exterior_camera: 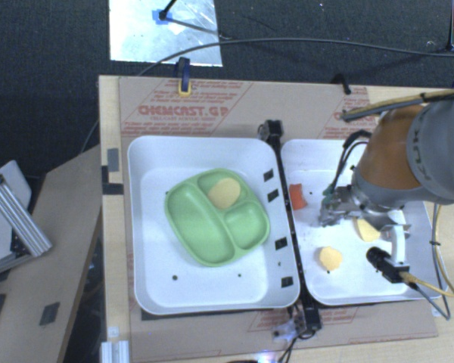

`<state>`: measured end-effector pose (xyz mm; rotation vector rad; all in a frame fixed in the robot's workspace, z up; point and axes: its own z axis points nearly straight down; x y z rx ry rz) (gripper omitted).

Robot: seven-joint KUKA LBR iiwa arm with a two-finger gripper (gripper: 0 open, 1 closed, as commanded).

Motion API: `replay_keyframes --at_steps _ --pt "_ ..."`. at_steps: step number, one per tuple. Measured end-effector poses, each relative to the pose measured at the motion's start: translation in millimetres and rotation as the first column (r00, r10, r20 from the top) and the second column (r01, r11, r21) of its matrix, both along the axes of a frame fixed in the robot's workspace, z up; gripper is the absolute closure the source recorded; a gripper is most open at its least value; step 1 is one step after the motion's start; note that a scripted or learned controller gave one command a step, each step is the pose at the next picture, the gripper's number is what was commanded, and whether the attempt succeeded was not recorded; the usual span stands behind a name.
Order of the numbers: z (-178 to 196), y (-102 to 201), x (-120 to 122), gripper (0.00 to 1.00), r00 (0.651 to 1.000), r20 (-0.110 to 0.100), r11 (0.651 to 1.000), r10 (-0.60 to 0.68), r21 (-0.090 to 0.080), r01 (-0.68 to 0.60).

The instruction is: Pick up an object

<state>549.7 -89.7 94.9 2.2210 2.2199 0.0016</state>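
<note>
The gripper (329,212) hangs low in the right bin (310,157). Whether its jaws are spread cannot be told. An orange block (296,196) lies at its ten o'clock.

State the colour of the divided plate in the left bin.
Light green; the plate shows plainly in the camera view, with a yellow item in one compartment.

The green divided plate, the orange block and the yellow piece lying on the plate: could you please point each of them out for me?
green divided plate (204,233): camera view, on its bare large compartment.
orange block (296,197): camera view, on its top face.
yellow piece (225,193): camera view, on its middle.
</note>
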Motion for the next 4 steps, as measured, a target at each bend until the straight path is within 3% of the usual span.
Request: replay_keyframes --at_steps 2,3,4 --pt "98.5 17.2 0.3 1.0 1.0 0.005 1.0 0.006 0.0 -0.006" --pt "116.9 17.3 1.5 1.0 1.0 0.002 1.0 0.005 0.0 -0.005" --pt "111.5 64.5 13.4 1.0 1.0 0.001 1.0 0.01 0.002 -0.01"
